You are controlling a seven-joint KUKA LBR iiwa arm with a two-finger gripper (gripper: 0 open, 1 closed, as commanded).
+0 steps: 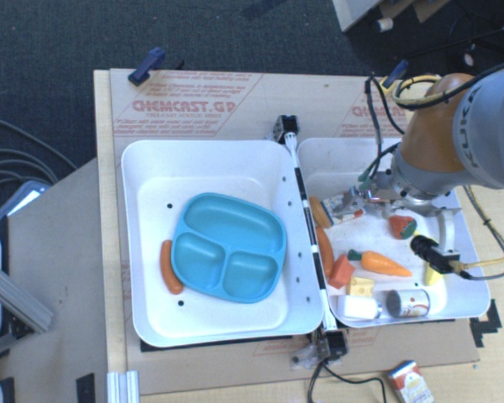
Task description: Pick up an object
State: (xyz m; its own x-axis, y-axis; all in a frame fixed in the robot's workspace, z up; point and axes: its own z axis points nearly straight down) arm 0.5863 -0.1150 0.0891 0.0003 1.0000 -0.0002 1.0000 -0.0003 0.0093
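We see the gripper (371,198) above the right bin (336,156), near the strawberry (402,225); its grip state we cannot tell.

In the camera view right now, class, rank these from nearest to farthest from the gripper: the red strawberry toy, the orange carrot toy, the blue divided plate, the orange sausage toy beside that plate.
Gripper sits in the right bin.
1. Red strawberry toy, right bin, just beside the gripper.
2. Orange carrot toy, right bin, lower.
3. Blue divided plate, left bin centre.
4. Orange sausage toy, at the plate's left edge.
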